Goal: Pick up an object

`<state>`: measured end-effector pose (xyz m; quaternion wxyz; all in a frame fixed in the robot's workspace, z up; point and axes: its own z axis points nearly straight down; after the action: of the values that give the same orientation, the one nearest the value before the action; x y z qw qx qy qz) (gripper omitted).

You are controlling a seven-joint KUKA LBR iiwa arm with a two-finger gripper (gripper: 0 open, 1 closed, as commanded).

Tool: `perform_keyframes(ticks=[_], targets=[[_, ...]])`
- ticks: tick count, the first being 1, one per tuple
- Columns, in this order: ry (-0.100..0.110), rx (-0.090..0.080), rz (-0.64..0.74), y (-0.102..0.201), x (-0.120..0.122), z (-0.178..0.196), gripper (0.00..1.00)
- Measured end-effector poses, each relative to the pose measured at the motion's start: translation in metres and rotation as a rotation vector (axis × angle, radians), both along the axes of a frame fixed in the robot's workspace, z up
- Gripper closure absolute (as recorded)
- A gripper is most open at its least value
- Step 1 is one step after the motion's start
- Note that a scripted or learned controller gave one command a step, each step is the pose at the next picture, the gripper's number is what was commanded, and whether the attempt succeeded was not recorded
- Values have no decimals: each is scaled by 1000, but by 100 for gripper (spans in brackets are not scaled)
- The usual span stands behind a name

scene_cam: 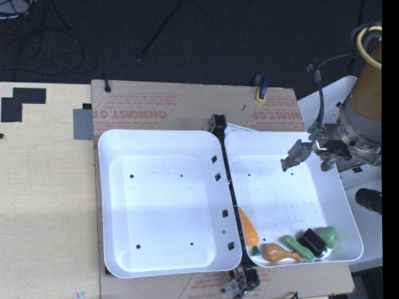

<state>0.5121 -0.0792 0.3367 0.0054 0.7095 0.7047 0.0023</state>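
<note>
A brown cardboard sheet [187, 101] printed with red lettering is laid over the bench, and two shallow white plastic bins are set on it side by side, touching along a black clipped seam; the left bin [118, 167] is seen with bare white walls and floor, while the right bin [330, 192] is seen with its contents gathered along its near edge. The grey arm with its orange band [368, 80] is seen reaching in from the right; its two-finger gripper [298, 154] is held above the far right part of the right bin, apart from the objects, and nothing is seen between its fingers; whether they are spread or closed cannot be told. In the near corner of the right bin an orange carrot-shaped toy [249, 228] is laid against the seam; beside it lie a tan pear-shaped toy [277, 251], a long green piece [298, 246], a black block [312, 242] and a round green object [326, 234], clustered and touching.
</note>
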Motion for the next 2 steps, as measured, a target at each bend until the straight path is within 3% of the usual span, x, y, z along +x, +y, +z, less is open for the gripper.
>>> perform_keyframes(ticks=[1, 2], targets=[[-4, 0, 2, -47, -20, 134, 0], [9, 5, 11, -1, -36, 160, 0]])
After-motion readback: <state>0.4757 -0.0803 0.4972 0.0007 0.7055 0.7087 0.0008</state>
